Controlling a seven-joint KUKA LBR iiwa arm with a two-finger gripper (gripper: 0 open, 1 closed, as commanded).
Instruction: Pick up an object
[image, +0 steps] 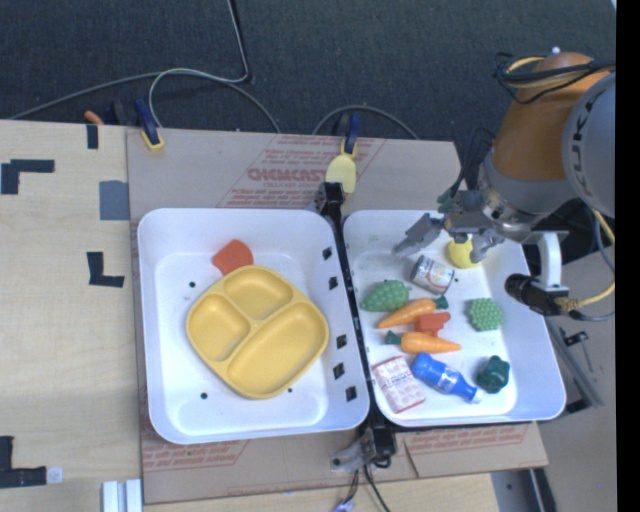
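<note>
My gripper (452, 238) hangs over the back of the right bin (535, 400), its two fingers spread apart, so it is open. A small yellow object (461, 251) lies just below, between the fingers and not pinched by them. A small can (433, 272) lies on its side right in front of the gripper. Further forward in this bin lie a green leafy vegetable (385, 295), two carrots (405, 313) (430, 343), a red piece (432, 322), a knobbly green item (484, 314), a blue bottle (443, 378), a dark green pepper (492, 374) and a red-and-white packet (397, 384).
The left bin (160, 300) holds a yellow divided plate (258, 330) and an orange piece (232, 256) behind it. A black divider (340, 290) runs between the bins. Cables and clamps (340, 170) sit along the back edge of the cardboard.
</note>
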